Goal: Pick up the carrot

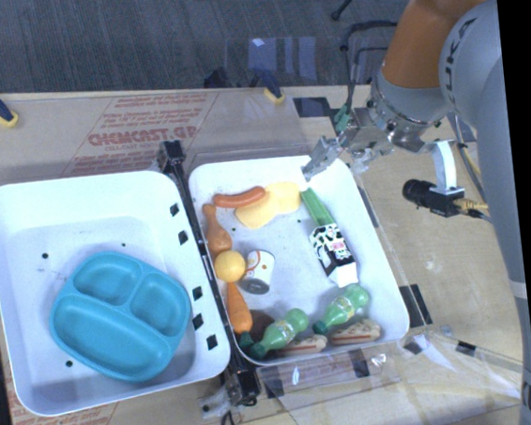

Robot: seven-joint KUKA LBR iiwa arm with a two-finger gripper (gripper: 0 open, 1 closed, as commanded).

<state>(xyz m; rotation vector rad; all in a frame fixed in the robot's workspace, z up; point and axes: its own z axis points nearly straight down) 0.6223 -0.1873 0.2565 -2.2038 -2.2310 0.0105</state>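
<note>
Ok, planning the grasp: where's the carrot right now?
The carrot lies along the right bin's left wall, just below the yellow ball.

Two white bins [9, 281] sit side by side. The left one holds one blue tray [118, 314]. The right one holds two carrots [237, 306], one sausage [238, 199], one lemon [230, 265], one can [260, 271] and three green bottles [328, 231].

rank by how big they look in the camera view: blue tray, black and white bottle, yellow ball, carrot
1. blue tray, largest by far
2. black and white bottle
3. carrot, partly hidden, so unsure against the bottle
4. yellow ball, smallest
</note>
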